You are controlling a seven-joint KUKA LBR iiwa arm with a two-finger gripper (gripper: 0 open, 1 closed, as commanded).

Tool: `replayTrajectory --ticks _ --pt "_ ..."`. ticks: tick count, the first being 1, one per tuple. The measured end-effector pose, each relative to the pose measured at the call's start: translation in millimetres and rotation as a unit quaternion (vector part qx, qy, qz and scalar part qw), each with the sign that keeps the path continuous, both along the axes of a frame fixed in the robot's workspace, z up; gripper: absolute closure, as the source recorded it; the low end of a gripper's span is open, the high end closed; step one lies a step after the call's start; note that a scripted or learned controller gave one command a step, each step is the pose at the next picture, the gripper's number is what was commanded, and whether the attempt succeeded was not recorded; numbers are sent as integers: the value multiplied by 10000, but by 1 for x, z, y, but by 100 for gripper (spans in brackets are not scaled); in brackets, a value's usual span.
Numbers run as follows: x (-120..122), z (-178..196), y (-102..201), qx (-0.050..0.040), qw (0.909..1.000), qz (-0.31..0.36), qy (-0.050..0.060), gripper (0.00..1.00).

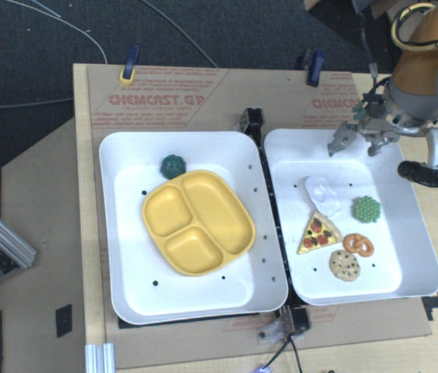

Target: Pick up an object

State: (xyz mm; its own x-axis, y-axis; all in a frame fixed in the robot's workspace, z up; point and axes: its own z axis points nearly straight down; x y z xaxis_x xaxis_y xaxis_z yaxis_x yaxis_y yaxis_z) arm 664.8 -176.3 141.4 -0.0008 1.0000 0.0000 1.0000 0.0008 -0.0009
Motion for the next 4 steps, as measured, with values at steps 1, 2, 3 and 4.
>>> replayTrajectory --ticks 1,2,3,4 --pt "-1 -53 1 2 10000 5 19 0" --pt "1 -38 1 -7 10000 10 -17 100" --pt "-6 19 5 -9 10000 -2 -32 100" --pt "-3 71 15 -11 10000 6 -46 100"
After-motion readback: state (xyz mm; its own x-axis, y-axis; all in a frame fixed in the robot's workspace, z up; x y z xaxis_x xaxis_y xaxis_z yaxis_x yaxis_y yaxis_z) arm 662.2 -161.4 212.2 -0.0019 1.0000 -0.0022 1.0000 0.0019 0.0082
